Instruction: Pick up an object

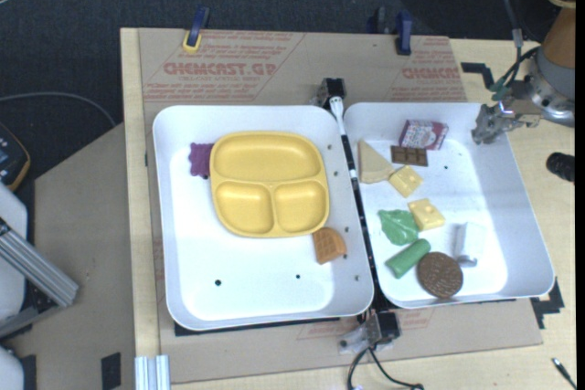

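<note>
My gripper (487,123) hangs over the far right corner of the right bin (512,196), with nothing visibly held in it. Toy foods lie in that bin to its left and nearer the front. There is a pink-and-white packet (421,133), a brown chocolate bar (409,155), a pale wedge (372,162) and two yellow cheese bits (406,181) (426,214). Further forward lie a green leaf (396,224), a green pickle (406,258), a round brown cookie (441,275) and a small grey piece (460,242).
The left bin (183,269) bears a yellow divided plate (271,183), a purple item (199,158) at its left edge and an orange waffle piece (329,245) near the dividing wall. Clamps (193,32) (403,32) hold the cardboard at the back.
</note>
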